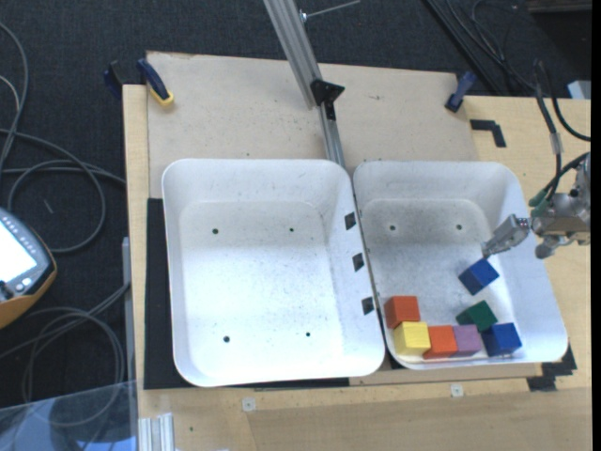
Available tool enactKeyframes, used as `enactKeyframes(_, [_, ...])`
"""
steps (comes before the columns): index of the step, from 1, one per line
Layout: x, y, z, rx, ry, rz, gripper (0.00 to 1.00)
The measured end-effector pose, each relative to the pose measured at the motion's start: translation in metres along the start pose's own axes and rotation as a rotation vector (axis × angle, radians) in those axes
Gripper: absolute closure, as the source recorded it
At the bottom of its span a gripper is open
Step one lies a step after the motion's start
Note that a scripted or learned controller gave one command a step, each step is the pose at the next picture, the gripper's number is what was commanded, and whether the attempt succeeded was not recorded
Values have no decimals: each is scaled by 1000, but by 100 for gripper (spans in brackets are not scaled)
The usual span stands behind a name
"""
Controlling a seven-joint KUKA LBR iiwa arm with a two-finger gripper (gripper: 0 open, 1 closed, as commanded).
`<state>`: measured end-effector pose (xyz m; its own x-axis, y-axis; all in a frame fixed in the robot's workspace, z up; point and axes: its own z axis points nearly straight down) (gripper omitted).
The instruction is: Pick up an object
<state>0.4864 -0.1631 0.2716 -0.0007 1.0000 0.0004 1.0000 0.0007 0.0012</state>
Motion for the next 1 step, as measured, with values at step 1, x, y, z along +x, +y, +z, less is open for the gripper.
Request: enactKeyframes(1, [-40,9,97,10,2,3,0])
